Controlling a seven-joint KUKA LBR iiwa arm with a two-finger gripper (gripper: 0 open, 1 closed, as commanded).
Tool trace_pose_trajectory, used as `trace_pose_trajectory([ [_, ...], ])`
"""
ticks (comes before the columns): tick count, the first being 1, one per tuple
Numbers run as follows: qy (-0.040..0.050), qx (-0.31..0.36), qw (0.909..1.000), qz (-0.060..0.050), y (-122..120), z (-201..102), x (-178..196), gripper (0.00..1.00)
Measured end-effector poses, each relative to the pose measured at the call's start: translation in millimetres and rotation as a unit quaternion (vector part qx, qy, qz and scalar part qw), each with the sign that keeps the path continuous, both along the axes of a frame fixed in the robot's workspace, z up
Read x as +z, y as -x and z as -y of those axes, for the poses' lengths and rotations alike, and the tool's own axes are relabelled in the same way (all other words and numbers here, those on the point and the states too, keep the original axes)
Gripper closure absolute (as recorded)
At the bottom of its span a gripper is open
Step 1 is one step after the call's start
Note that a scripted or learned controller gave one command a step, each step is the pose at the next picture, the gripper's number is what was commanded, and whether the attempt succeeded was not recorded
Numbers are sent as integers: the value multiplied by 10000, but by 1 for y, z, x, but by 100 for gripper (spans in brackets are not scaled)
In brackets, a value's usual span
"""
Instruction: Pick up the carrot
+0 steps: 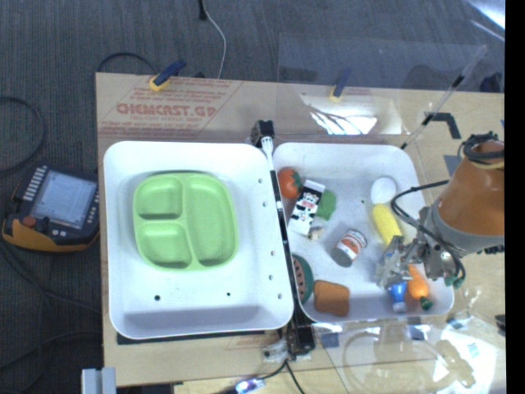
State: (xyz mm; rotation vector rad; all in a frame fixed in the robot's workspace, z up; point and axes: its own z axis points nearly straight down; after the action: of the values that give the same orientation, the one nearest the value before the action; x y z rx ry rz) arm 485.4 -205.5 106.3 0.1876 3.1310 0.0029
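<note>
The carrot [419,288] lies at the right bin's [361,156] near right corner and appears not yet lifted, so the pick is unfinished. The gripper [408,263] is low over that corner, just beside the carrot; whether it grips anything cannot be told. The arm [476,194] reaches in from the right, wrist angled down.

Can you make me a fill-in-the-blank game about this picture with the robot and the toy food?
1. The green plate lies in the ____ bin.
2. The plate has ____ compartments.
3. The carrot lies in the right bin's near-____ corner, by the gripper.
4. The corn cob is coloured ____.

Missing words: left; three; right; yellow
</note>
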Motion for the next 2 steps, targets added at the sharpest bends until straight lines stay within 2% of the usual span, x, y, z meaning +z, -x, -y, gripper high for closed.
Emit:
trace_pose_trajectory([
  [1,9,-6,10000,40,-2,0,1,0],
  [2,11,669,9977,45,-5,2,-15,0],
])
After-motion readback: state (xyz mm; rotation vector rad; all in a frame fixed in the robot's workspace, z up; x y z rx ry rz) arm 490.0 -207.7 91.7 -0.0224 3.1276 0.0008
